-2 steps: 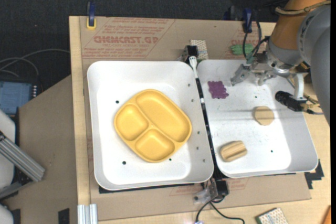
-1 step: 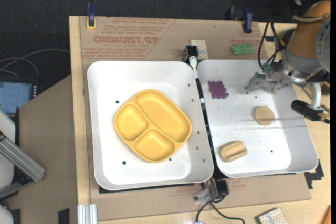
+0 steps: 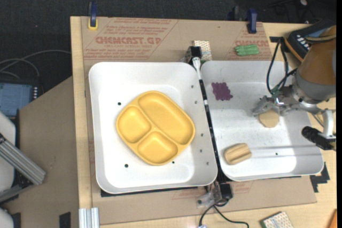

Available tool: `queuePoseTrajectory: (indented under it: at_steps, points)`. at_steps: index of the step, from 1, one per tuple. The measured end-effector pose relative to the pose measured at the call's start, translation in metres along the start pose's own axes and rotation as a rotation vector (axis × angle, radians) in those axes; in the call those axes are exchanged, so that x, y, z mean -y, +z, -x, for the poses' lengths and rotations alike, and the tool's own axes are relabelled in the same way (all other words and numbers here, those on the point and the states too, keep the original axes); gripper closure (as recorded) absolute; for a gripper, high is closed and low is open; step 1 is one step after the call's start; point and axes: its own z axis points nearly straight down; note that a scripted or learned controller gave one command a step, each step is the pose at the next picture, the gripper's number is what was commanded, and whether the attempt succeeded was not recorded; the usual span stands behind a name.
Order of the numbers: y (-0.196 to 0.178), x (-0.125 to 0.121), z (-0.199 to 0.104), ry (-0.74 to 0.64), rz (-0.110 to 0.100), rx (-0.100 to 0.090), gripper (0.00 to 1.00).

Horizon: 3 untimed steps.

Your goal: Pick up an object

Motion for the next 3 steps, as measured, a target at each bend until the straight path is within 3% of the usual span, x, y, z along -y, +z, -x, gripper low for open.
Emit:
queuePoseTrajectory:
  at_steps: [1,2,3]
  points:
    - [-0.011,-0.004,0.001,-0.001,0.008,0.004,1.0]
    - [-0.016,-0.001,-0.074,-0.008,0.002,-0.001,1.0]
    - [-0.105,0.021,-0.161,-0.013,0.014,-0.002,1.0]
